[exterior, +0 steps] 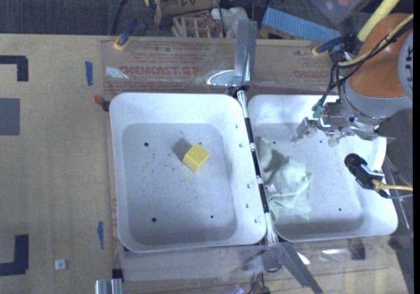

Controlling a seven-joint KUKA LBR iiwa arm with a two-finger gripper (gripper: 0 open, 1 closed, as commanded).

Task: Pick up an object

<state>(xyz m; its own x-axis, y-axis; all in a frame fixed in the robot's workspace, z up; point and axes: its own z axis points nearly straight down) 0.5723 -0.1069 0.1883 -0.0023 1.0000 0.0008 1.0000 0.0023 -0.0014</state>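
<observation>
A: Objs, where?
B: Yellow block [195,157] on the floor of the left bin [131,115], approx. mid. Small grey piece [182,148] touching its upper-left side. Crumpled pale cloth [286,181] in the right bin [377,220], on the left side near the wall shared w/ the other bin.
A: Gripper?
B: Gripper [317,135] is over the right bin's far part, up & right of the cloth, apart from it. Claw looks spread wide, bare bin floor btwn the prongs, nothing held.
A: Arm?
B: Arm [380,69] reaches in from the right, orange band above the wrist.
A: Surroundings?
B: Both bins sit side by side on a wooden bench [52,155]. Blue tape [88,73] strip left of the bins.
</observation>
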